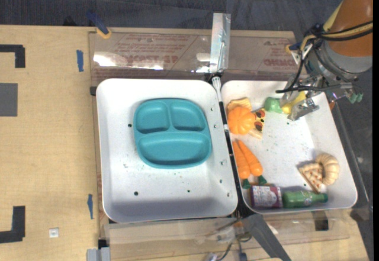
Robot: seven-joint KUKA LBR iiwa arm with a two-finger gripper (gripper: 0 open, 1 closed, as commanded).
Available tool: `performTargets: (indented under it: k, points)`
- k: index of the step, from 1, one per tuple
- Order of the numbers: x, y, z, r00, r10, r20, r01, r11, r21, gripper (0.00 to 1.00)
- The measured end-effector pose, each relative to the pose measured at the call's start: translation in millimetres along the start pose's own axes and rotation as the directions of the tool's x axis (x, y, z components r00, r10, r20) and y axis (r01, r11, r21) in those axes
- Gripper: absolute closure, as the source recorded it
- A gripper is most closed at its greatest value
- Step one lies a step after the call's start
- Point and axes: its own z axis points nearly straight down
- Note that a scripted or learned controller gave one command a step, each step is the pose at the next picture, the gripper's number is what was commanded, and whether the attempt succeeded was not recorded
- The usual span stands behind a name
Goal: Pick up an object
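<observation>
Two white bins sit side by side on the bench. The left bin (112,183) carries one teal divided plate (172,132) near its middle. The right bin (343,165) carries the loose items, any of which would serve the task.

Largest first, the count runs: one green bottle with a dark red label (287,197) lying along the near edge; one pumpkin (241,120) against the left wall toward the far corner; one pair of carrots (248,159) along the left wall below the pumpkin; one croissant-like pastry (320,171) near the right wall; one small green piece (273,104) by the far edge; and one small yellow piece (294,103), partly hidden by the tool.

One arm reaches in from the right, and its gripper (300,105) hangs over the far edge of the right bin, just beside the green and yellow pieces. Its fingers are too cluttered by cables to read, so how far open they are cannot be told, and nothing is visibly held.

The step in hand looks like the approach. The next move probably calls for settling squarely over one piece and closing on it, which is tricky with two small items crowded together.
</observation>
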Motion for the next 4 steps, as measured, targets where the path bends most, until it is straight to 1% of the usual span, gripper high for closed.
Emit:
performTargets:
  k: [1, 2, 3, 4]
  points:
    - [0.7, -0.9, -6.3, 1.0, 0.005, 0.0, -0.005, 1.0, -0.002, 1.0]
    - [-2.3, -0.8, -18.9, 1.0, 0.005, 0.011, -0.005, 1.0, 0.001, 1.0]
    - [20.8, 73.7, -33.4, 1.0, -0.002, -0.012, 0.002, 1.0, -0.008, 1.0]
    - [-52.3, 98.5, -27.5, 1.0, -0.004, -0.013, 0.004, 1.0, -0.009, 1.0]
